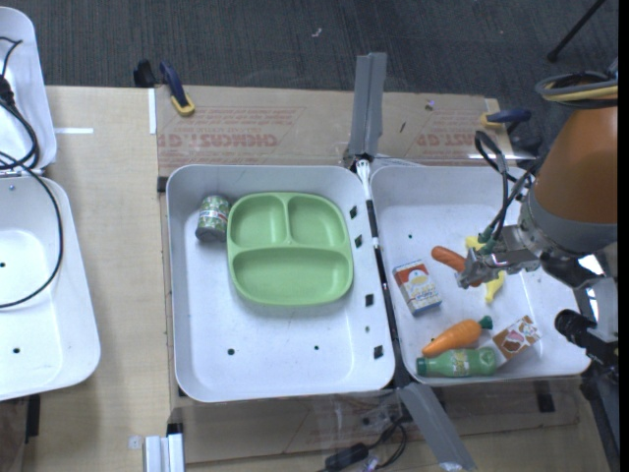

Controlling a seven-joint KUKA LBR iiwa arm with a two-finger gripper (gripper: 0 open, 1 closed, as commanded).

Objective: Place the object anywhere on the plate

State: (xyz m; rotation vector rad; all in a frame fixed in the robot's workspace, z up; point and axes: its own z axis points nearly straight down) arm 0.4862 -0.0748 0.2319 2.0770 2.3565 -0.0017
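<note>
White plastic walls frame everything I am watching: two shallow bins sit side by side, the left bin [187,293] across the middle of the frame and the right bin [413,195] toward the right. In the left bin I see a green three-compartment plastic plate [290,250] lying flat in the upper half, and a small round can with a green label [211,217] standing just beside the plate's left edge. From the right edge of the frame the grey arm with its orange band [580,170] reaches in, and its two-finger gripper [480,266] is low over the right bin, in that bin's centre. I cannot tell whether the fingers are apart or together; they are small and dark against the clutter. Right at the gripper lie a small orange-red sausage-shaped toy [449,258] and a yellow banana-like piece [492,281], partly hidden by it. To the left of them is a small red and white carton [417,287]. Lower down sit an orange toy carrot with a green top [457,336], a green plastic bottle lying on its side [457,364] and a small brown and white packet [517,336].
</note>
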